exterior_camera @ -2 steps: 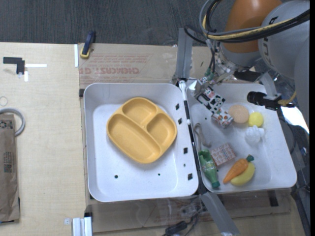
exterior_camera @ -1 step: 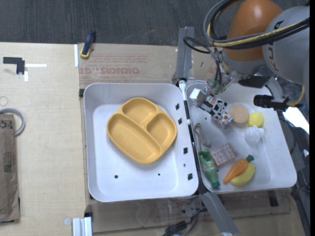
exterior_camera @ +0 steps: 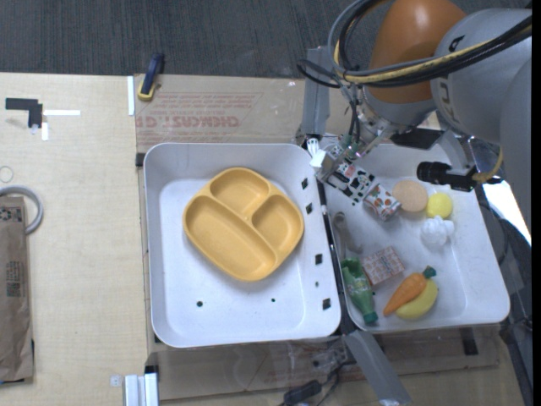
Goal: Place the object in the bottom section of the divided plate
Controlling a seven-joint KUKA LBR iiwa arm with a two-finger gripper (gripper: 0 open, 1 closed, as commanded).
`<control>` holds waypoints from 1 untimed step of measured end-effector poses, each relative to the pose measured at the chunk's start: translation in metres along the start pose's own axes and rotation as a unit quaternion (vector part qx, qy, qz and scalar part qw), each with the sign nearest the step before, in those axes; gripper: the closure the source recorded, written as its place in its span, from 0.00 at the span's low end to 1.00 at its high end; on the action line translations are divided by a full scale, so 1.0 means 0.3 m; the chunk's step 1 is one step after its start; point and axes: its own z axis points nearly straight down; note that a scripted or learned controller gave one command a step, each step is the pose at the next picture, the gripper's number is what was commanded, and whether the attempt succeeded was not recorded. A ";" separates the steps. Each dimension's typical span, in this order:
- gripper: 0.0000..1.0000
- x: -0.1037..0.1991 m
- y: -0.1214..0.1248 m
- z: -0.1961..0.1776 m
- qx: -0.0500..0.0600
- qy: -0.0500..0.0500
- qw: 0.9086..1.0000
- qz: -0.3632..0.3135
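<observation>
Carton point(exterior_camera: 369, 190) is what you should watch: a small printed box with a black-and-white patterned end and a red-orange end, lying in the right bin point(exterior_camera: 482, 307) near its upper-left corner. The jaws point(exterior_camera: 348, 148) sit just off its upper-left end, so the carton lies from them toward about five o'clock, close by, possibly touching. Its long axis runs from ten o'clock to four o'clock, patterned end nearest the jaws, red end pointing toward the round tan piece point(exterior_camera: 411, 196) beside it. You cannot tell from this slanted view whether the jaws are wide or narrow, nor whether they have anything between them; nothing shows clearly gripped. If the carton is your object, a grasp across its short side looks the likelier fit. The yellow divided plate point(exterior_camera: 243, 223) waits in the left bin point(exterior_camera: 169, 311), toward eight o'clock from the jaws, well apart; its large bottom section lies along the plate's lower-left edge.
</observation>
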 end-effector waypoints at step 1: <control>1.00 0.057 0.021 0.000 0.001 0.000 0.999 -0.045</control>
